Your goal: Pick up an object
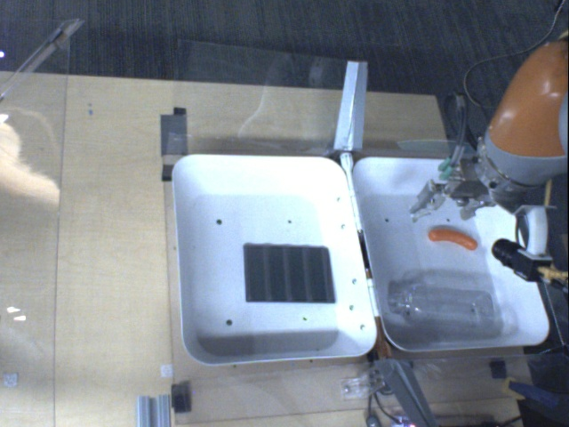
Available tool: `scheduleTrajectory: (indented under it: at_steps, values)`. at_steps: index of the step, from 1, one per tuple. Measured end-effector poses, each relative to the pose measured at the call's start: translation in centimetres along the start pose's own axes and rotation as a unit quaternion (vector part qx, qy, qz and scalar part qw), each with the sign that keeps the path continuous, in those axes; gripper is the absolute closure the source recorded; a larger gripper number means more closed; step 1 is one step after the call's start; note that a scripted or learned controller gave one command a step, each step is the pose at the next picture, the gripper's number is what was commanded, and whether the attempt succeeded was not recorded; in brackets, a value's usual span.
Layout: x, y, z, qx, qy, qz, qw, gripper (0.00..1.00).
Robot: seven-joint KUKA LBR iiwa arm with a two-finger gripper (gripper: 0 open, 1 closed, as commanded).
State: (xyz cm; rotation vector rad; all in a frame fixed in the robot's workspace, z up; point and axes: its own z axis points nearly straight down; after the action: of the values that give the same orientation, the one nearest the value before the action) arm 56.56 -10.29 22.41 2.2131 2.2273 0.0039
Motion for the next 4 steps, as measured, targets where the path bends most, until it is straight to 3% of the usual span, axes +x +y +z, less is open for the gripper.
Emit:
scheduleTrajectory:
  at_steps: [1, 2, 3, 4]
  values:
    - [-6.0, 3.4, 12.0, 0.001, 0.0, -0.026, 0.9997, 0.0]
    - [-7.1, 2.1, 13.5, -0.004, -0.001, -0.08, 0.9968, 0.0]
    - [-7.0, 2.4, 12.2, -0.008, -0.002, -0.081, 0.9967, 1.0]
    - [-7.0, 2.4, 12.2, -0.008, -0.002, -0.081, 0.9967, 0.0]
